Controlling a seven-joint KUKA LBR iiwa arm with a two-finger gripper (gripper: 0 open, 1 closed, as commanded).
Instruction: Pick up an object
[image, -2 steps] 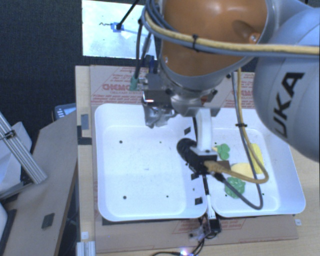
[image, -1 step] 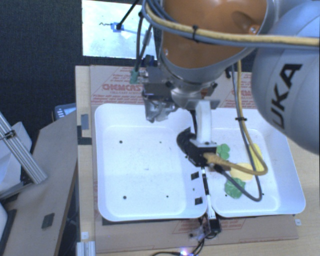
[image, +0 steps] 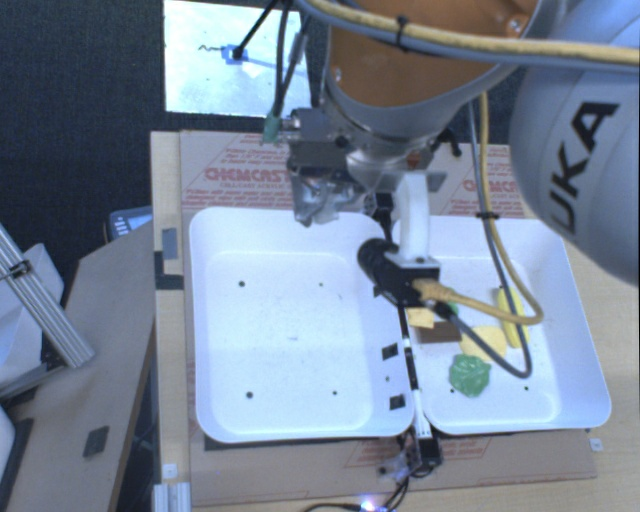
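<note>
Aluminium rails (image: 40, 305) lean at the far left, beside the table (image: 120, 330). Moving rightward we meet the left bin (image: 290, 330), a shallow white tray with a few dark specks on its floor and small black tabs along its right wall. Above its upper right corner we see the gripper (image: 320, 205), a grey metal head hanging below the arm (image: 430, 70), whose orange band and grey shell crowd the top of the view. We cannot tell how the gripper is set, and we see nothing held in it. A white bracket (image: 411, 220) drops from the wrist to a black connector (image: 385, 268) over the seam between the two bins, and a yellow cable (image: 500, 285) loops from there across the right bin (image: 560, 330). In that right bin lie the objects: a brown block (image: 437, 332) near the seam, a yellow flat piece (image: 492, 341) just beside it, and a green crumpled object (image: 469, 374) nearer the front edge, all well apart from the gripper. Red-printed cardboard (image: 235, 172) lies beneath both bins.
</note>
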